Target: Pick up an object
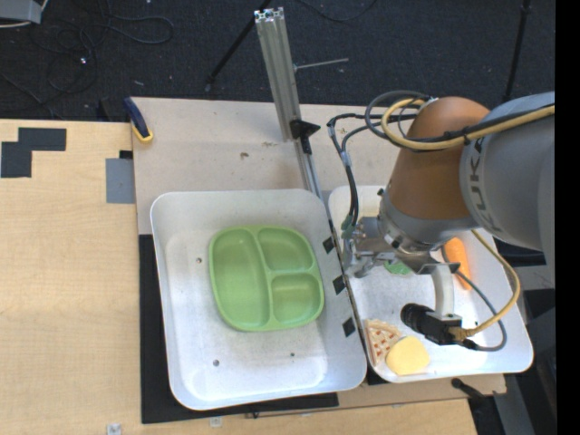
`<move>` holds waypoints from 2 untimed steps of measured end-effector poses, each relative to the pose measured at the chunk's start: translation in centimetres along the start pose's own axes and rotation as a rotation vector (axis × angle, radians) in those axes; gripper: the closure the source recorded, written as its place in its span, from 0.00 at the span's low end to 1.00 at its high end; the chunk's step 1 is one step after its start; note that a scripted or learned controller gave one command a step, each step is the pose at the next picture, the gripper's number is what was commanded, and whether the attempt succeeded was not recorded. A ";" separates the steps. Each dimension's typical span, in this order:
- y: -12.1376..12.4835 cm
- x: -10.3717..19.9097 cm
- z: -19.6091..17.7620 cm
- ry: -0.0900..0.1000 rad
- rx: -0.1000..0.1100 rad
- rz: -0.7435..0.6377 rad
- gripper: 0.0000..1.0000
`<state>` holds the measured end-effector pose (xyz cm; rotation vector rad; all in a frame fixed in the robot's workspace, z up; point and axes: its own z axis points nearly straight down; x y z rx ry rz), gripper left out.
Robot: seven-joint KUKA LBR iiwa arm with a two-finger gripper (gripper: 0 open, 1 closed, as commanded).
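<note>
The gripper (391,263) hangs over the right bin (507,356), its jaws' state impossible to tell, with the yellow object (408,356) toward the frame's bottom.

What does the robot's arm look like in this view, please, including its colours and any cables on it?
The arm is bulky and rounded, with grey casing and a broad orange band above the wrist. Yellow and black cables loop over the top of the band, and another yellow and black cable curves down below it. The gripper beneath is a compact metal and black assembly.
</note>
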<state>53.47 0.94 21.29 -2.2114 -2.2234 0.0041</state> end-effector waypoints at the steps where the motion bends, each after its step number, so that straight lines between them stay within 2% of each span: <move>1: -1.1 4.9 0.5 0.000 0.000 0.000 1.00; 2: -3.8 9.7 0.4 -0.001 0.001 0.000 1.00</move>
